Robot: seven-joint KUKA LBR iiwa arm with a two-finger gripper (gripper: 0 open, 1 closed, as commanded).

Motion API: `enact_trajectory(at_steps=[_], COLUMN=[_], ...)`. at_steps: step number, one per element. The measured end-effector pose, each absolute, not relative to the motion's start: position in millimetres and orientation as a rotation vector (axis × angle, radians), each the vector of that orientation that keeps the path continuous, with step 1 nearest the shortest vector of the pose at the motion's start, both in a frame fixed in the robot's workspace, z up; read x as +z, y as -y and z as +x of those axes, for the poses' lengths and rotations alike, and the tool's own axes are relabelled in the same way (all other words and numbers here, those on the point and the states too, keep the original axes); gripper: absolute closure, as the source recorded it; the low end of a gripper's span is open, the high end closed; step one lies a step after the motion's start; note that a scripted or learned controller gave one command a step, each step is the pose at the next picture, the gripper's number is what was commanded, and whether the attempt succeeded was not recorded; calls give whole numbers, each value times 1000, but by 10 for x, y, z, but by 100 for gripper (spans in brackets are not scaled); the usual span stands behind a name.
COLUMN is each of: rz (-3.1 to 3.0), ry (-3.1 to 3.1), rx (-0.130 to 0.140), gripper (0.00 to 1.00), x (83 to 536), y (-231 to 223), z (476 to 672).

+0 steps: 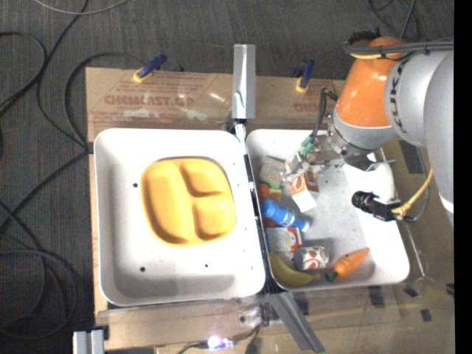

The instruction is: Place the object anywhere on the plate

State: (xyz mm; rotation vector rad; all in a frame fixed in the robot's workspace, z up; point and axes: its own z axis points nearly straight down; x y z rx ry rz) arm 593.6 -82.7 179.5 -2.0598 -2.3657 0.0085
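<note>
A yellow plate [190,200] with three compartments lies in the left bin [118,271]. My gripper [304,165] hangs over the upper middle of the right bin [383,249], far to the plate's right. Directly under its tip sits a small white and orange carton [301,188], tilted; whether the gripper touches it I cannot tell. Nothing lies on the plate.
The right bin also holds a blue bottle [284,214], a grey packet [272,169], a white and red box [284,238], a banana [291,273], a red and white can [313,257] and a carrot [348,263]. A metal divider post [243,80] stands between the bins at the back.
</note>
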Motion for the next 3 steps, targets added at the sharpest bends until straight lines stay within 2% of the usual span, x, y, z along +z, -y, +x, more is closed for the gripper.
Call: enact_trajectory(at_steps=[1,2,3], rz=[-2093,-1787,-1787], ry=[2336,2578,2578], rx=[9,10,9], gripper=[100,100,0], x=[1828,1792,1794], y=[-12,-692,-692], z=[5943,5941,5941])
